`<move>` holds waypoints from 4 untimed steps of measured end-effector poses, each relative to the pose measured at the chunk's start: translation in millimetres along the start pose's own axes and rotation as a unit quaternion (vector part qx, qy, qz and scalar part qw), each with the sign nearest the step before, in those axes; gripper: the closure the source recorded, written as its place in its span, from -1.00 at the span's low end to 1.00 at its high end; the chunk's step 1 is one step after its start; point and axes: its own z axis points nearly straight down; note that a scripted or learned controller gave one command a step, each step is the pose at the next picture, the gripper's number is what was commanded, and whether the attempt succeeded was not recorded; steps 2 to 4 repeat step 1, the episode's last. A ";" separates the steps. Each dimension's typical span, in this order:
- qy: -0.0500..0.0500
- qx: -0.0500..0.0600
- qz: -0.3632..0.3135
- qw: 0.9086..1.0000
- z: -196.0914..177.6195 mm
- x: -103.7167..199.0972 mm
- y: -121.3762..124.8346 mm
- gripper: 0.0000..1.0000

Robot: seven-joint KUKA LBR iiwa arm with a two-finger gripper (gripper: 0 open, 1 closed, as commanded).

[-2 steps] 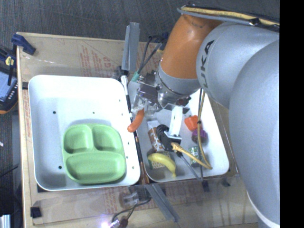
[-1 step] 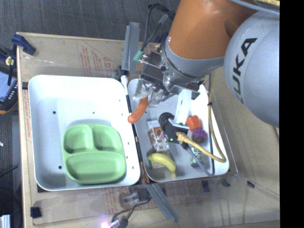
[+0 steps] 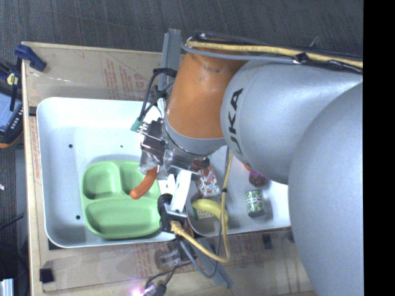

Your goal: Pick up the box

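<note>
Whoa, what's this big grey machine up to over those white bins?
It is a robot arm meant to pick up a box. Right now its wrist hangs low over the left bin, beside a green divided tray with an orange, sausage-like item at its edge. A small patterned box lies just right of the wrist, near a yellow banana and a green can. I can't see it gripping anything.
</note>
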 end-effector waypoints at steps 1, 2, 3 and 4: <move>-0.001 0.002 -0.005 1.000 -9.1 0.9 -0.4 1.00; -0.001 0.002 -0.005 1.000 -9.1 0.9 -0.4 1.00; -0.001 0.002 -0.005 1.000 -9.1 0.9 -0.4 1.00; -0.001 0.002 -0.005 1.000 -9.1 0.9 -0.4 1.00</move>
